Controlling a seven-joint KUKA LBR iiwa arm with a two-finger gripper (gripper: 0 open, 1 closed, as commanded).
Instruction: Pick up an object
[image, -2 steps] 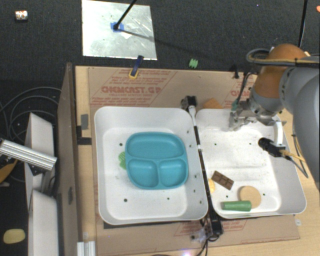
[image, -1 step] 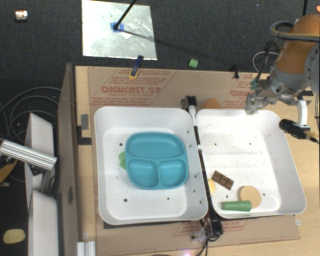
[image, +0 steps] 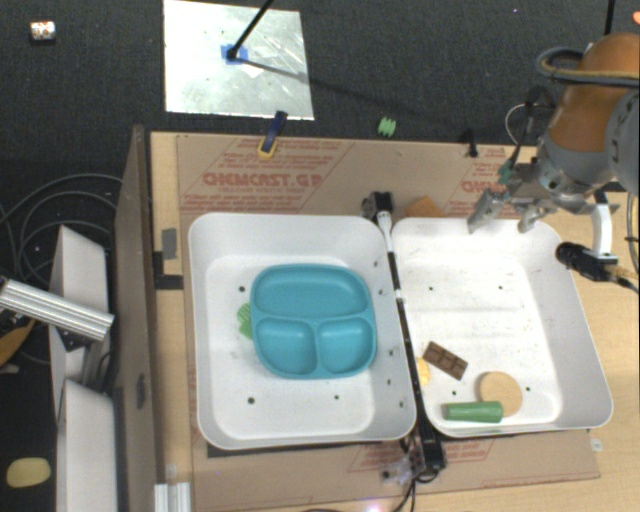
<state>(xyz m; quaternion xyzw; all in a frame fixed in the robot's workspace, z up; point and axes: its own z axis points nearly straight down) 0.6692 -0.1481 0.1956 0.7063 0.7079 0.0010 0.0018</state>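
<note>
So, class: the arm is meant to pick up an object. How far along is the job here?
Nothing looks done yet. The pincer hangs over the far edge of the right bin, with nothing between its fingers. The chocolate bar, round biscuit and green cylinder lie at the bin's near end. Left: reach, grasp, lift.

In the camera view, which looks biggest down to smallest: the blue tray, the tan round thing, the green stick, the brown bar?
1. Blue tray, by far.
2. Tan round thing and green stick: too alike to rank.
3. Brown bar, slightly smaller.
</note>
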